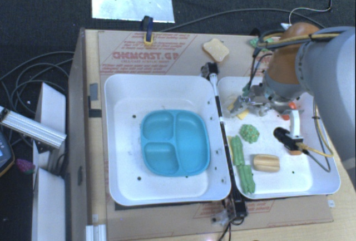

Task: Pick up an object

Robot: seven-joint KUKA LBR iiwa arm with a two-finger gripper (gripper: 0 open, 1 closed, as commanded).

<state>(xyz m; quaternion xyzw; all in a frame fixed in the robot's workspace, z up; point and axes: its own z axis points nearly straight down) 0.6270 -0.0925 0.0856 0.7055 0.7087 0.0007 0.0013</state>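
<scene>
My gripper (242, 104) is low in the right bin (322, 178), near its upper left corner, with the grey arm and orange band reaching in from the right. A small yellow piece (243, 116) lies right below the gripper. Further toward the front lie a green bumpy lump (249, 133), a long green pod (242, 165) along the bin's left wall, and a tan roll (266, 163). A small orange piece (285, 117) shows beside the wrist.
The left bin (119, 123) holds a blue divided plate (174, 142). A tan bread-like piece (216, 50) lies on the cardboard behind the bins. A yellow and black clamp (148, 31) sits at the bench's back edge. Cables run at the left.
</scene>
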